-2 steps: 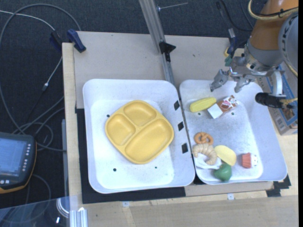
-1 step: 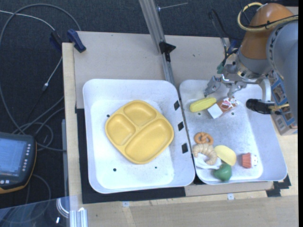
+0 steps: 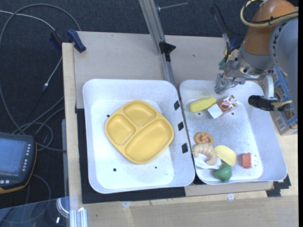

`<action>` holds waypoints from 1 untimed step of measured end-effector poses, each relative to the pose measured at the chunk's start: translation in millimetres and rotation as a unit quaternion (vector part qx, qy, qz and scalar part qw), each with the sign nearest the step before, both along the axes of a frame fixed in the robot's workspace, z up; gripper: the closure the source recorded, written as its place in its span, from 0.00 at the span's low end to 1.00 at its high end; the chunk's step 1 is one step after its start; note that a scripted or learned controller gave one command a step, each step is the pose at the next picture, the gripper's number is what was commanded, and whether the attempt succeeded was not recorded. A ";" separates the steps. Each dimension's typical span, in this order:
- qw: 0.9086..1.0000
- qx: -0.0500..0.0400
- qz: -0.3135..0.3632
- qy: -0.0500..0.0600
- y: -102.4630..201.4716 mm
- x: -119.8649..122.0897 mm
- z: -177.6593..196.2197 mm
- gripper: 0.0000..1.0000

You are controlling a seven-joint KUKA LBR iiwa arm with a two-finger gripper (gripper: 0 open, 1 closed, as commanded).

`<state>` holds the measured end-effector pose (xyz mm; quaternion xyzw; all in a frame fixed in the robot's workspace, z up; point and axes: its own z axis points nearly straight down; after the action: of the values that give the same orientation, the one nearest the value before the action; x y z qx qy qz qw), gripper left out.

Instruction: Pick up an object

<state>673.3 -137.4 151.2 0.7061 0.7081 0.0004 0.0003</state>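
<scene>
The right bin point(image 3: 236, 131) holds several toy foods. A yellow corn cob point(image 3: 202, 104) lies near its back left, with a white and red carton point(image 3: 223, 106) just to its right. Toward the front sit a pretzel point(image 3: 203, 138), a croissant point(image 3: 204, 151), a yellow lemon-like piece point(image 3: 226, 154), a green piece point(image 3: 223, 172) and a red and white piece point(image 3: 248, 161). My gripper point(image 3: 221, 85) hangs over the bin's back edge, just above and behind the corn and carton. Nothing shows between its fingers.
The left bin point(image 3: 94, 141) carries a yellow divided plate point(image 3: 138, 131). A metal pole point(image 3: 156, 27) slants across the bench behind the bins. Black clips point(image 3: 180, 125) sit between the bins. A tablet point(image 3: 14, 160) and cables lie off the bench to the left.
</scene>
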 end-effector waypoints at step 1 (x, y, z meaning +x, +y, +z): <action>1.000 -0.001 0.000 -0.003 6.5 -6.6 54.9 1.00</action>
<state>666.7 -130.9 206.1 0.7064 0.7078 0.0023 0.0030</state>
